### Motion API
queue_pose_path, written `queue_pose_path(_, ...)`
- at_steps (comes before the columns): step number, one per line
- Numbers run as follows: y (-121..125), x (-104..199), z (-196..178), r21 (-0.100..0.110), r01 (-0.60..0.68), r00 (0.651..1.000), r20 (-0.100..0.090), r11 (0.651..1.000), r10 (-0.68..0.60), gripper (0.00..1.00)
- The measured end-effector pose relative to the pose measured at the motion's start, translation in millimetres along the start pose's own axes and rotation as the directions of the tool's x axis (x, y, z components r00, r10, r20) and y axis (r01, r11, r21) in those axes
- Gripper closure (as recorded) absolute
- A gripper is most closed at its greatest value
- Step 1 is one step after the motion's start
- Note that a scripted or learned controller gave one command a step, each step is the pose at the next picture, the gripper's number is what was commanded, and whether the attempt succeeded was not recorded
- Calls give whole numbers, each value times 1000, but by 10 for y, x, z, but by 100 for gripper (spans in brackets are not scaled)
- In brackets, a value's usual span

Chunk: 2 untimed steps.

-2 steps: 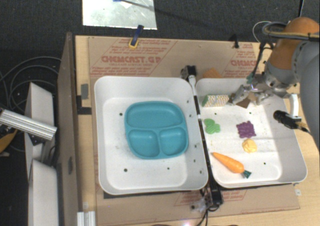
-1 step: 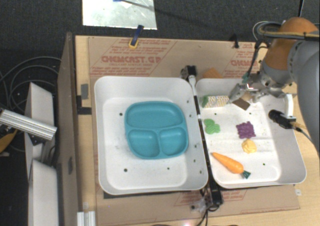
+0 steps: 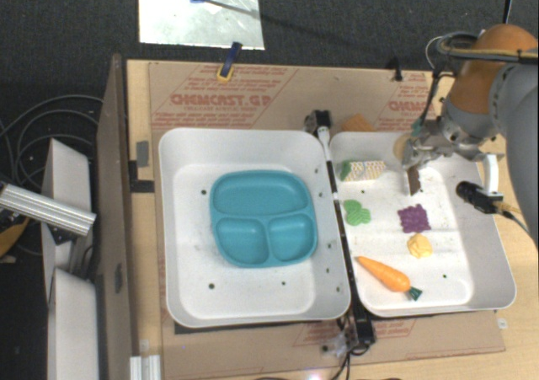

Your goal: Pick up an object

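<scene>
My gripper (image 3: 413, 182) hangs over the back of the right bin (image 3: 480, 281), its dark fingers pointing down above the bin floor. Nothing shows between them. Just below it lies a purple grape bunch (image 3: 413, 218), and under that a small yellow piece (image 3: 419, 245). An orange carrot (image 3: 385, 274) with a green tip rests near the bin's front. A green leafy piece (image 3: 357, 214) sits at the bin's left side. A pale corn-like piece with a green end (image 3: 362, 170) lies to the left of the gripper.
The left bin (image 3: 189, 286) holds a blue divided tray (image 3: 263, 216). A metal divider (image 3: 334, 201) runs between the two bins. Cardboard (image 3: 227, 96) lies under both bins. The grey arm with its orange band (image 3: 497, 58) reaches in from the right.
</scene>
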<state>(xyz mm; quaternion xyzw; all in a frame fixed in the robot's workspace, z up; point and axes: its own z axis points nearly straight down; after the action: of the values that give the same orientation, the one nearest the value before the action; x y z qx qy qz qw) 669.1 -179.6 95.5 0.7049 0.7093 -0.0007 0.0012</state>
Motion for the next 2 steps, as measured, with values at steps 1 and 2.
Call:
queue_pose_path(1, 10, 41, -808, -7, -1, 1000, -1, 1000, 1, 100)
queue_pose_path(2, -160, 311, -1234, -3, 0, 1000, -3, 1000, 0, 100)
